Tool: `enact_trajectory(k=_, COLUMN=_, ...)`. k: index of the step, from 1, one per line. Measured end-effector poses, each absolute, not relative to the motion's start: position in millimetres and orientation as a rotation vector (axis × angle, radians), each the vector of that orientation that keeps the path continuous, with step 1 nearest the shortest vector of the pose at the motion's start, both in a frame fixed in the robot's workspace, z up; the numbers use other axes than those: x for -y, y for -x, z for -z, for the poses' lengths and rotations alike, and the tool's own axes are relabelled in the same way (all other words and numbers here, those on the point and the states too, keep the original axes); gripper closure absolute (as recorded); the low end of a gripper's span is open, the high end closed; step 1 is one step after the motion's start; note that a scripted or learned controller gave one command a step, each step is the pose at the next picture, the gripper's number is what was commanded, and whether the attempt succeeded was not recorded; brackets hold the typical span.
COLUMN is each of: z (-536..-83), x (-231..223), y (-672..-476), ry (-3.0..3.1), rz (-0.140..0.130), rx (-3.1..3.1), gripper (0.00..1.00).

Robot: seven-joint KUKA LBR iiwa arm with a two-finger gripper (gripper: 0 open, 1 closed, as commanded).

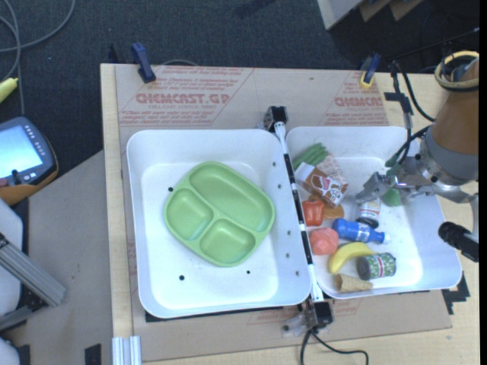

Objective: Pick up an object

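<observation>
The right bin [426, 276] holds several toy items. They include a green leafy piece [310, 155], a brown snack packet [326, 182], an orange block [313, 211], a pink-red piece [324, 240], a blue bottle [359, 230], a yellow banana [346, 255], a dark can [377, 265] and a tan wedge [351, 283]. My gripper [370, 191] hangs low over the middle of this bin, just above a small dark-capped jar [368, 214]. A green object [393, 197] lies partly hidden right beside it. Nothing is visibly lifted.
The left bin [144, 173] carries a light green divided plate [219, 213]. A black-and-white divider [293, 204] runs between the two bins. The arm's grey and orange wrist [456, 128] reaches in over the right bin's far right rim, with a black part [459, 239] lower down.
</observation>
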State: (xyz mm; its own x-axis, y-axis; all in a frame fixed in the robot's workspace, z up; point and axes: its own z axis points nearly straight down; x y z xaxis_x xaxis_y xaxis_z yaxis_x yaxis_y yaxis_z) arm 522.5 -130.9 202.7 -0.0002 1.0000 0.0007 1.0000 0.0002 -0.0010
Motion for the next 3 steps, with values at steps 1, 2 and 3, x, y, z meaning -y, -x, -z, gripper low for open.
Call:
enact_trajectory(k=1, z=-78, x=194, y=-537.9, ry=2.225, rz=-0.007, rx=2.213, gripper=0.00)
enact_trajectory(k=2, z=-85, x=197, y=-574.3, ry=2.223, rz=0.002, rx=2.227, gripper=0.00)
enact_trajectory(k=3, z=-85, x=189, y=-568.1, ry=2.220, rz=-0.001, rx=2.221, gripper=0.00)
